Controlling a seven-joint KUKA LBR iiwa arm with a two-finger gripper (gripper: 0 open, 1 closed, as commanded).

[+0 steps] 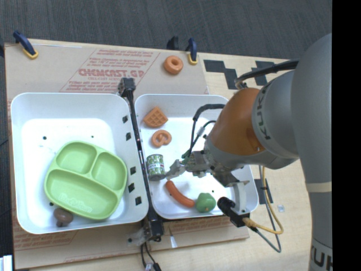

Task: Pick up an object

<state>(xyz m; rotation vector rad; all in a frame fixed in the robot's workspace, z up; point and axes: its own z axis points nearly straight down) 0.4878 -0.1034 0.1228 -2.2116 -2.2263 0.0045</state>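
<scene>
Objects lie in white bins (22, 151) on a cardboard-topped bench (84, 66).

green can (155, 166), right bin (169, 103), beside divider

Red print is seen on the brown board (107, 66) in the upper left of the frame; its large line can be read as "CHEMCAST GP", while the smaller lines are too fine. Letters "KU" are seen on the arm (316, 258) at lower right.
</scene>
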